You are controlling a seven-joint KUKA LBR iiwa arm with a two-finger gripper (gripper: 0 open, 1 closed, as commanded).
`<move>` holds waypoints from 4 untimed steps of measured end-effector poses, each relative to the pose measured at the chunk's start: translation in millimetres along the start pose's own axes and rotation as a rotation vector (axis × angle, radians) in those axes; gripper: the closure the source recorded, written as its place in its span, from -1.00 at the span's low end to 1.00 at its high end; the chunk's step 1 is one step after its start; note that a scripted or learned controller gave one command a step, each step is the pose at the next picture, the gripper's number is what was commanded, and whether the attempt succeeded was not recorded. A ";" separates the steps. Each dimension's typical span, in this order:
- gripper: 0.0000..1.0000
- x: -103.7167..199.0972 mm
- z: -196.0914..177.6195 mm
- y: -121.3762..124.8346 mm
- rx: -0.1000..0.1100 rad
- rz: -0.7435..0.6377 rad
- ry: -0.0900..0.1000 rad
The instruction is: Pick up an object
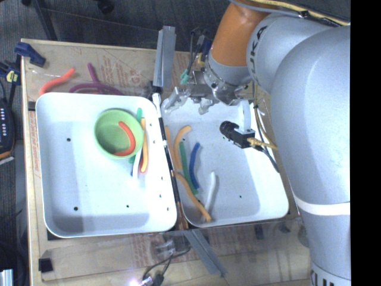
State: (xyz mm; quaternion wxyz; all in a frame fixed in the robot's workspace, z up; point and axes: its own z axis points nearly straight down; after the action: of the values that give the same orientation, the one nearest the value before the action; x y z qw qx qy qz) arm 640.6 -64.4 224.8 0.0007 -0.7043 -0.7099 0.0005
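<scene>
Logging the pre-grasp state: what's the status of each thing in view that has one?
gripper: open, nothing between fingers, over the right bin.
green bowl: upright in the left bin, a strip inside.
red strip: curled inside the bowl.
blue strip: lying flat in the right bin.
white strip: lying flat in the right bin.

The grey KUKA arm [309, 106] reached in from the right of the camera view, its broad last link filling that side from top to bottom and narrowing toward the upper middle. There the orange band [235, 34] sat just above the wrist [229, 79], which tilted down and to the left. The two-finger gripper [189, 103] hung at the end of the wrist, pointing downward, with its metal fingers [169, 102] spread apart to left and right, leaving a gap between them.
</scene>
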 end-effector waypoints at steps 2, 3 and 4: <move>-1.00 -48.7 128.4 4.7 -0.007 -0.030 -0.006; 1.00 -46.1 118.7 5.1 -0.006 -0.034 -0.002; -1.00 -46.5 118.5 5.1 -0.006 -0.034 -0.003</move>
State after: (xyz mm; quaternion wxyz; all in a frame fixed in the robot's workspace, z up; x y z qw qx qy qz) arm 645.8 -110.9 106.3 -0.0024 -0.6920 -0.7219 -0.0007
